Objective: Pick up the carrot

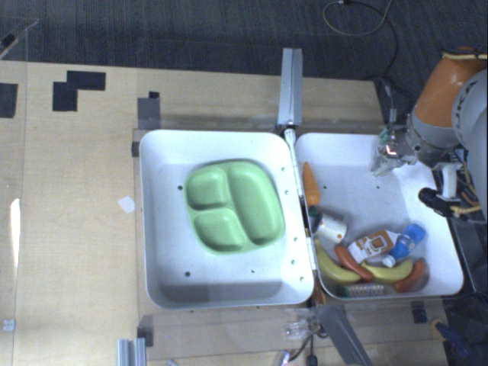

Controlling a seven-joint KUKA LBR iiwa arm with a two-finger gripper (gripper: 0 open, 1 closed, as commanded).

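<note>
The carrot is a small orange piece lying lengthwise against the left wall of the right bin, near the divider between the two bins. My gripper hovers over the bin's far right corner, well to the right of the carrot and apart from it. Nothing shows in the gripper. The arm's orange band and grey wrist come in from the right edge.
A green divided plate lies in the left bin. At the front of the right bin are a small can, two bananas, red sausages, a carton and a blue bottle.
</note>
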